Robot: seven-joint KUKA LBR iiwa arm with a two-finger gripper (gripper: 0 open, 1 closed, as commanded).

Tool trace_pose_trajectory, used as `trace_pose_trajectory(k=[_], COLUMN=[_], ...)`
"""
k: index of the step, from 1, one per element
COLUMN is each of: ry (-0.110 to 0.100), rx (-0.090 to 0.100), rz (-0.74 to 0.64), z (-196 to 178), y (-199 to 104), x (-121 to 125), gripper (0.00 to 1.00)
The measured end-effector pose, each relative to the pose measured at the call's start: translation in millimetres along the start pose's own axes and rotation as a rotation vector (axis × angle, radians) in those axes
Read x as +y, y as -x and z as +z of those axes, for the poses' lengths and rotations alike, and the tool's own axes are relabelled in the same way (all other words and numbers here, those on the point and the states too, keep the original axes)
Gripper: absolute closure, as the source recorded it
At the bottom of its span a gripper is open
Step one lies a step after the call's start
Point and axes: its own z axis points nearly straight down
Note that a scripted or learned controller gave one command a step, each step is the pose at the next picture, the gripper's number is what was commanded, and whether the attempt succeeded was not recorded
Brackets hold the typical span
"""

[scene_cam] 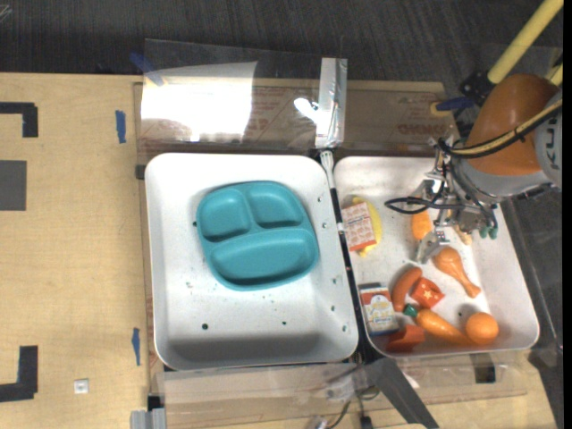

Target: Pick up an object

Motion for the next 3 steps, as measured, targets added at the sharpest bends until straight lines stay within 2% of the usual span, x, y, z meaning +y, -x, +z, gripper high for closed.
trace_pose_trajectory(k=[1,2,3], ry=[-0.003,-0.002,-0.001], rx=[-0.016,-0.014,-0.001], rz=[-0.002,-0.002,-0.015], z=[-15,-14,1], y=[5,4,35], x=[1,1,-4], gripper=[1.0,0.0,0.0])
